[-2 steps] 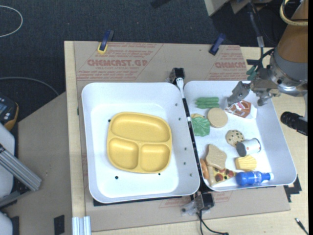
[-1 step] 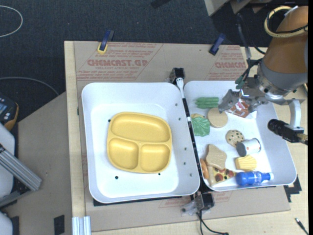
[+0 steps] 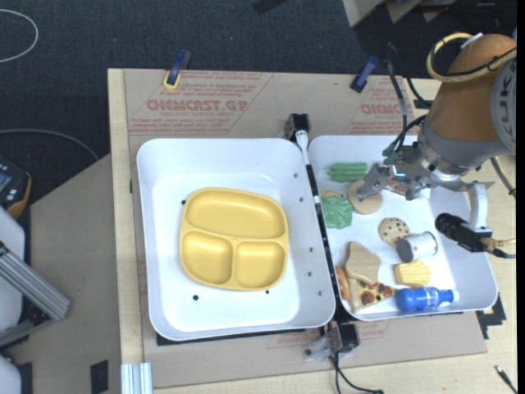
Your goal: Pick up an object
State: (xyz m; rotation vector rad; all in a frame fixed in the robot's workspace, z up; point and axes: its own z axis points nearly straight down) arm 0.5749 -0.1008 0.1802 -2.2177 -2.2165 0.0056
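Now the robot arm [image 3: 472, 97] reaches in from 3 o'clock and hangs over the right bin [image 3: 484, 281]. Its gripper [image 3: 399, 180] sits low over the top part of that bin. I cannot tell how the jaws stand, because they are too small and blurry to see, and I see no toy caught in them.

The toys to pick from lie in the right bin. A green bean pod [image 3: 348, 171] lies at 10 o'clock from the gripper. A round tan disc [image 3: 363, 199] lies just beside the gripper at 8 o'clock. A green leafy toy [image 3: 336, 211] rests by the bin's left wall. A chocolate chip cookie [image 3: 393, 230] lies near the middle. A small white cup [image 3: 420, 243] lies tipped on its side at 4 o'clock from the cookie. A yellow block [image 3: 412, 273] lies right under the cup at 6 o'clock. A bread slice [image 3: 362, 263] and a pizza slice [image 3: 371, 294] lie at the bottom left. A blue bottle [image 3: 424, 300] lies flat at the bottom.

The left bin [image 3: 160, 245] holds a yellow tray [image 3: 234, 238] with three parts.
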